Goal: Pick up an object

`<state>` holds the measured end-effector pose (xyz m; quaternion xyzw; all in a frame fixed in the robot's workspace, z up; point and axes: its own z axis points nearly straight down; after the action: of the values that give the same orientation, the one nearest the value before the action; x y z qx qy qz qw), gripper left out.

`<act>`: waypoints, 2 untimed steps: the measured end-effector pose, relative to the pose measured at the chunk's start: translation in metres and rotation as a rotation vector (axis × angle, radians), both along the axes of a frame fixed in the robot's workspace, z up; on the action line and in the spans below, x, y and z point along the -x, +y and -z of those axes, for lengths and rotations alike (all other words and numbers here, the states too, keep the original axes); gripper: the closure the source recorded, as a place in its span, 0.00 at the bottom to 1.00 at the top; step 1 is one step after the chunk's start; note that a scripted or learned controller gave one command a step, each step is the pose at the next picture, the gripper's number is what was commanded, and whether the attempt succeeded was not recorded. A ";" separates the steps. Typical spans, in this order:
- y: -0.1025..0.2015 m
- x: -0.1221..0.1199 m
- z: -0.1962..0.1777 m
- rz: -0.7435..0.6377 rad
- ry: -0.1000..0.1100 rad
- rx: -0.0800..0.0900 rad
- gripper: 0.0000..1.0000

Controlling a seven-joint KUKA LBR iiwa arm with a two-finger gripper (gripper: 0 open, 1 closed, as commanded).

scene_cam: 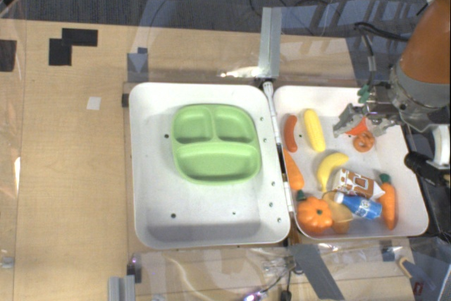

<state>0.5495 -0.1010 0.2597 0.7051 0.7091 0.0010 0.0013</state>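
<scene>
My gripper (363, 123) hangs over the back right part of the right bin (416, 222), with its grey fingers (344, 122) spread open. Just under and in front of it lies a small round orange fruit (363, 142), and nothing is clamped between the fingers. To the left lie a yellow corn-like piece (313, 129) and a red sausage (290, 132). Nearer the front are a banana (330, 167), a carrot (294, 174), an orange pumpkin (314, 215), a brown and white carton (353, 184), a blue bottle (360, 207) and a second carrot (389, 202).
The left bin (151, 222) holds a green divided plate (214, 143). A metal divider post (270, 39) stands behind the seam between the bins. The arm's orange band (428, 46) looms at the right edge, with cables behind it.
</scene>
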 end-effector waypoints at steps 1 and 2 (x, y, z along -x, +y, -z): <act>0.035 -0.051 0.075 -0.009 0.001 -0.001 0.00; -0.008 -0.079 0.171 0.099 -0.008 0.000 0.00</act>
<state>0.6288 -0.1089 0.0889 0.7393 0.6734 0.0038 0.0040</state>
